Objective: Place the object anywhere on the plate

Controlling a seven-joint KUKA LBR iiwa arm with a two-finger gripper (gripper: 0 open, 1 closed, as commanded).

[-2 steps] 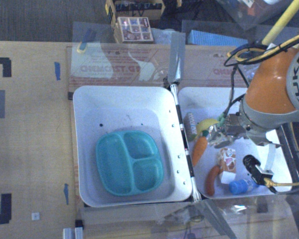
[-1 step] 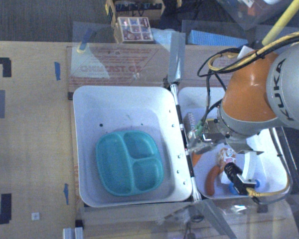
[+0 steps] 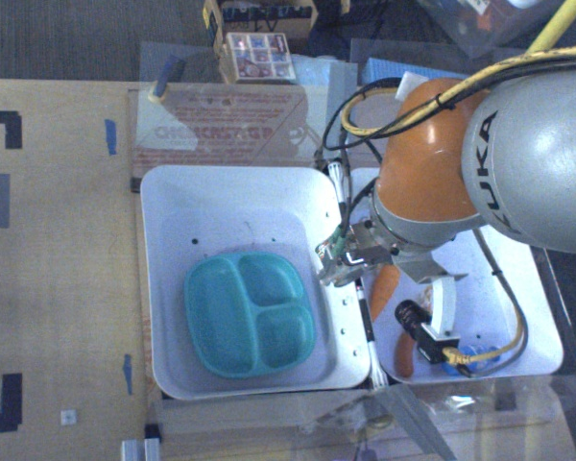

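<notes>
Orange object (image 3: 401,357) lies in the right bin (image 3: 523,301), beneath the hand (image 3: 360,257), likely for pickup toward the teal plate (image 3: 250,315); its grip I cannot tell.

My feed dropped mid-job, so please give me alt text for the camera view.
The grey and orange arm hangs over the right white bin, above a long orange object that is partly hidden beneath it. In the left white bin, a teal divided plate lies with nothing on it.

Pale bench (image 3: 58,257) bearing two white bins (image 3: 230,200)
</notes>
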